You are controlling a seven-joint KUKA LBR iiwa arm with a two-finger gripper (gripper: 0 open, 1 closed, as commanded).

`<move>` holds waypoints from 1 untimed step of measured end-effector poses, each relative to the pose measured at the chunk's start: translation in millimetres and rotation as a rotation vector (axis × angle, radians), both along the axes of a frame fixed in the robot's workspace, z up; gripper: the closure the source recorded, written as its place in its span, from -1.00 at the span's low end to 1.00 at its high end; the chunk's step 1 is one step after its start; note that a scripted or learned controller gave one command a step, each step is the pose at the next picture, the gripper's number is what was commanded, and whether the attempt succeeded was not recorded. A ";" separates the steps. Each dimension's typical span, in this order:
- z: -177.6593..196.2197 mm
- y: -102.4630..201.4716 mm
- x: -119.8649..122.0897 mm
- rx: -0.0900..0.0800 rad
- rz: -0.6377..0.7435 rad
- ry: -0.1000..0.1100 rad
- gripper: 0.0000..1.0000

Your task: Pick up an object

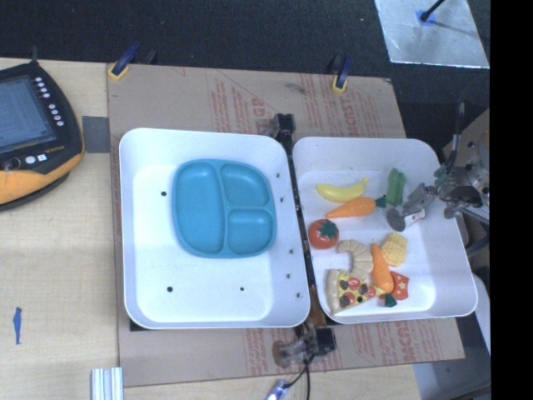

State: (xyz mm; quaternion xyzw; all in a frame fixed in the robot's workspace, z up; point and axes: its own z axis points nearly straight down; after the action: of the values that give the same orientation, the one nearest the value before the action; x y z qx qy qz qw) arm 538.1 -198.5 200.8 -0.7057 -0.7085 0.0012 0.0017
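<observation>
White and shallow, the left plastic bin [141, 223] holds a smooth blue three-compartment plate [223, 207]; the right white bin [433, 302] holds plastic toy food: a yellow banana [340, 191], orange carrot [353, 208], green pepper [395, 186], red tomato [323, 234], pale croissant [356, 255], yellow corn piece [394, 247] and pizza slice [351, 288]. At that bin's right rim the grey metal gripper [408, 209] sits low beside the pepper, nothing visibly pinched, and I cannot tell how its jaws stand

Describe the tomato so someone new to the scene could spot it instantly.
Look at the right-hand white bin, the one full of toy food. The tomato sits near that bin's left wall, just below the carrot and the yellow banana. It is the only round red piece, with a small green top.
</observation>
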 end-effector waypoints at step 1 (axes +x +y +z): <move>-110.3 75.9 33.2 0.000 0.003 0.002 -1.00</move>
State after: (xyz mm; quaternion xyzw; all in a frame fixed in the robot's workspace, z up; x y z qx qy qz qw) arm 571.3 -122.6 90.5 -0.7047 -0.7095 0.0020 0.0025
